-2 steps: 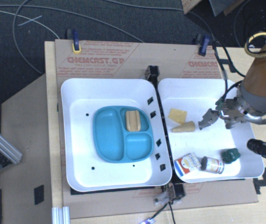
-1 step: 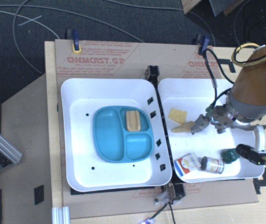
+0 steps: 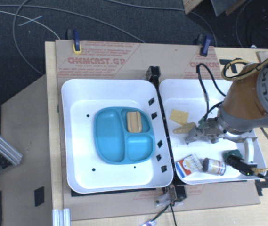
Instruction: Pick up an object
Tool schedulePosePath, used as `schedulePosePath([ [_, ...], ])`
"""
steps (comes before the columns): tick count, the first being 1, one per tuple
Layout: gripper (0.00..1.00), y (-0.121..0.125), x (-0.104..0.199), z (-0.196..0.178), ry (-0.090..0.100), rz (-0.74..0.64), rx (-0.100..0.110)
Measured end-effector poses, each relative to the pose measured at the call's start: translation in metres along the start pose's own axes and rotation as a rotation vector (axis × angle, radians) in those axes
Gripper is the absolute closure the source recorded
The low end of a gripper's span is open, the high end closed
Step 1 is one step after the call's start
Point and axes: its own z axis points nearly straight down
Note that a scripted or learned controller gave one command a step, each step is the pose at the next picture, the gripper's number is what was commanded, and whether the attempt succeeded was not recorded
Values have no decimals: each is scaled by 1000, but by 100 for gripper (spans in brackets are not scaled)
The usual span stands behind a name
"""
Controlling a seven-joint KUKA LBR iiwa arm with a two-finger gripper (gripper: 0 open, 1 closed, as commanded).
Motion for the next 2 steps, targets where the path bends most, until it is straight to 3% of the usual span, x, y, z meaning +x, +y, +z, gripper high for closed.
schedulePosePath([
  [1, 100, 2, 0, -15, -1, 1, -8],
  [2, 100, -1, -2, -58, -4, -1, -12],
])
